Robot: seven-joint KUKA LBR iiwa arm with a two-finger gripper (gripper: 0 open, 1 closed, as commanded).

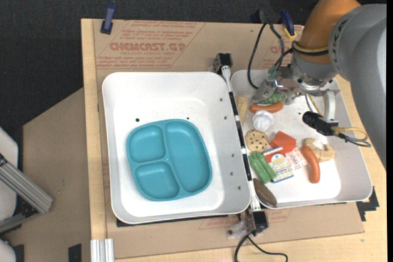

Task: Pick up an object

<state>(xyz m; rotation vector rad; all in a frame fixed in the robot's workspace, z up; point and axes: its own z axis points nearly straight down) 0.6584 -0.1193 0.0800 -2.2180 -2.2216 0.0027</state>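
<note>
Toys crowd the right bin (pixel 353 190) while the hand (pixel 274 90) hangs low over its far corner.

The hand sits just above a small orange piece (pixel 268 107) and a white bottle (pixel 263 120); whether it is wide or narrow cannot be told, and nothing shows as held. Judged as the reach-down step, with the grasp not yet made. Next it calls for settling on one piece, closing, and lifting clear. A cookie (pixel 256 141), a sausage (pixel 312 167) and a green piece (pixel 261 166) lie nearer; the blue tray (pixel 169 158) rests in the left bin (pixel 116 101).

Tray (pixel 169 158) in left bin (pixel 116 95); cookie (pixel 256 140) in right bin (pixel 353 178).
</note>
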